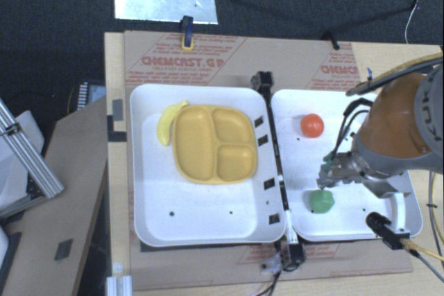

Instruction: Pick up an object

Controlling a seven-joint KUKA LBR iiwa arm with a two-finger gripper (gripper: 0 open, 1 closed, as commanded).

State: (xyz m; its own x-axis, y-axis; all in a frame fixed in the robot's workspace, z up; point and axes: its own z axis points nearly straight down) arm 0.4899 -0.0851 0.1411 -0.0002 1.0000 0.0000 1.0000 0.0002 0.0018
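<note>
Red "CHEMCAST GP" lettering marks the board (187,60) at upper centre. Gripper (329,177), lower right of frame, sits just above the green object (320,201) in the right bin (295,149); its opening cannot be told. Orange ball (312,125) lies near the bin's top

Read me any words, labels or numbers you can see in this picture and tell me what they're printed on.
"CHEMCAST GP": red print on the brown protective sheet under the bins, at its upper left.
"CHEMCAST": the same print, slanted, at the upper right of the sheet; its tail is too blurred to read.
Fainter red print along the sheet's lower edge is too blurred to read.
</note>
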